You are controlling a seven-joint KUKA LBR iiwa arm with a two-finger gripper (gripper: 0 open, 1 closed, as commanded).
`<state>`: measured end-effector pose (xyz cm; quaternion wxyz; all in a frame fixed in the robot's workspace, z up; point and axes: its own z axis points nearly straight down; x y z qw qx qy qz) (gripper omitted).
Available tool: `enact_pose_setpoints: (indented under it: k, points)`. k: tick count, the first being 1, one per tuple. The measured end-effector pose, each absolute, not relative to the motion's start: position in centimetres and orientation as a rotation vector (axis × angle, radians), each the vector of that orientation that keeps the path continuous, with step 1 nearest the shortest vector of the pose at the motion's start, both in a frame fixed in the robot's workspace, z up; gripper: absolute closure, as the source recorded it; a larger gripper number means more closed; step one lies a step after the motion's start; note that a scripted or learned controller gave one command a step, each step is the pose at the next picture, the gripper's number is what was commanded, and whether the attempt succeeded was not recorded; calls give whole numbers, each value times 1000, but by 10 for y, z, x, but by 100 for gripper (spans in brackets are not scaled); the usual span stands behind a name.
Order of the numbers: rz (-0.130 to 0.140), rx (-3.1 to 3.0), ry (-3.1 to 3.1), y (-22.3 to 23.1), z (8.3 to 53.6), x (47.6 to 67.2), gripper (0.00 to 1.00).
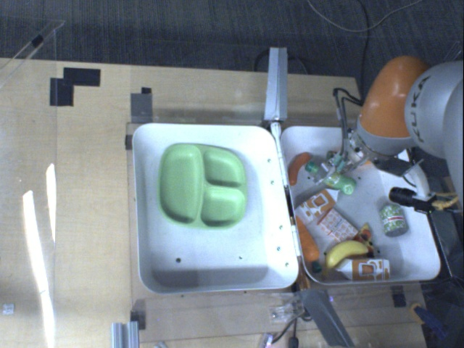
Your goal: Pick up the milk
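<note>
The arm [413, 107] reaches in over the right bin [428, 267]. The left bin [152, 267] bears a green divided plate [203, 185]. The milk carton [328, 217] lies flat mid-bin, with a banana [346, 251] and a bottle [366, 269] below it and a small can [394, 220] to its right. The gripper [335, 167] hangs above the carton by a green thing [344, 185]; whether it is spread or pinched, I cannot tell.
</note>
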<state>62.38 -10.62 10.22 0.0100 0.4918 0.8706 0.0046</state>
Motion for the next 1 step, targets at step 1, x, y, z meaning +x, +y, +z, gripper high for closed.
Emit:
enact_pose_setpoints:
  k: [1]
  points:
    - [20, 1524, 2715, -105, 115, 626, 100]
